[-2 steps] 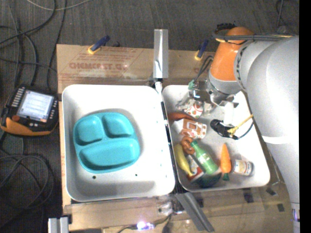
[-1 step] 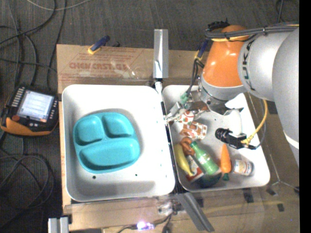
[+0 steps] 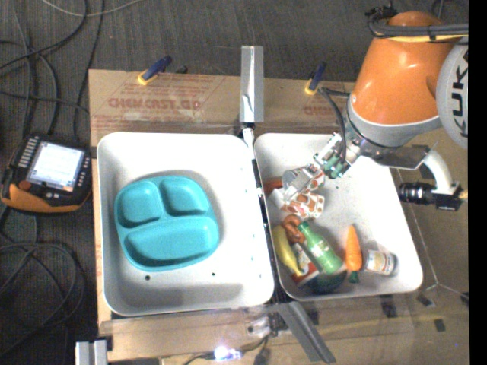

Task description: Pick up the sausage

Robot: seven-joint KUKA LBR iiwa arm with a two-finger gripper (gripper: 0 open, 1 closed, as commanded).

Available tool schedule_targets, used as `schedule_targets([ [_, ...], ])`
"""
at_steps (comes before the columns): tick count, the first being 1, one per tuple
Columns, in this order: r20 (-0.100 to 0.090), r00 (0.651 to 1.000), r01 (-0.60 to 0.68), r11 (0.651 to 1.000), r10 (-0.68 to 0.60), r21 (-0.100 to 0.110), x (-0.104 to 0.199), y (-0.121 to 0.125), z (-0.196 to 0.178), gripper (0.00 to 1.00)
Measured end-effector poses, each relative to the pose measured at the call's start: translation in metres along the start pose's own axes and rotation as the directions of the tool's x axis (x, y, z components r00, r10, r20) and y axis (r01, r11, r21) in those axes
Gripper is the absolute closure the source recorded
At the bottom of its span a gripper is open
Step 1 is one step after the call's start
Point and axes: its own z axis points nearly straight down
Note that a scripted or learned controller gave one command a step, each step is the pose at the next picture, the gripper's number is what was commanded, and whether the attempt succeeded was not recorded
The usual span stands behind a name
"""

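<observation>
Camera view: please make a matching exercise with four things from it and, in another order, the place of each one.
Things:
1. turquoise divided plate
2. carrot
3. green bottle
4. handheld control pendant

Places:
A. right bin, between the banana and the carrot
B. on the floor, left of the bench
C. left bin
D. right bin, beside the small jar

Pairs: 1-C, 2-D, 3-A, 4-B
</observation>
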Motion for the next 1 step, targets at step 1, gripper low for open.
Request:
schedule_targets([
  [1,-0.001,0.859,-0.513,0.859,0.513,0.003,-0.021,-0.0684,0.046,1.0],
])
